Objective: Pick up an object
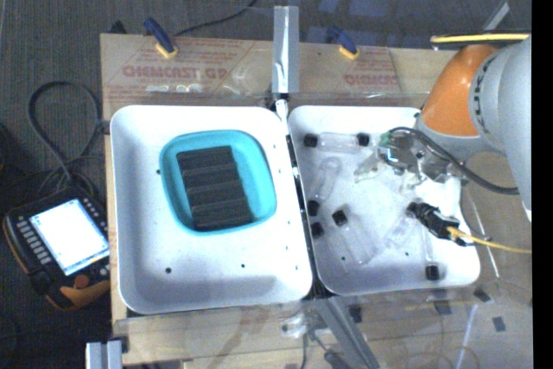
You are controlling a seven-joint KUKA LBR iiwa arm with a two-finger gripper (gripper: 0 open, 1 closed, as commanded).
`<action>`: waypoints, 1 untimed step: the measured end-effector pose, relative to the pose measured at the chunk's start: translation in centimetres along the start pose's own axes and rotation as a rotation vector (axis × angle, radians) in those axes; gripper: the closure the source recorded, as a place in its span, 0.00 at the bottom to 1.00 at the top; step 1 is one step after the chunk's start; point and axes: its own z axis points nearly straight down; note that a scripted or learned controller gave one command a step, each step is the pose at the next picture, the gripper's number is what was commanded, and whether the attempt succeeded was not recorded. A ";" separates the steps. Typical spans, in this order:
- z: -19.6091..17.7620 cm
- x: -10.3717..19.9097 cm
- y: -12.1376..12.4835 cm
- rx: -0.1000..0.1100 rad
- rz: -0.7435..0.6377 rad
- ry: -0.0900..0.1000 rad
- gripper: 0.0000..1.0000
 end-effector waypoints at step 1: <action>-12.5 -3.2 0.1 -0.002 -0.260 -0.003 0.00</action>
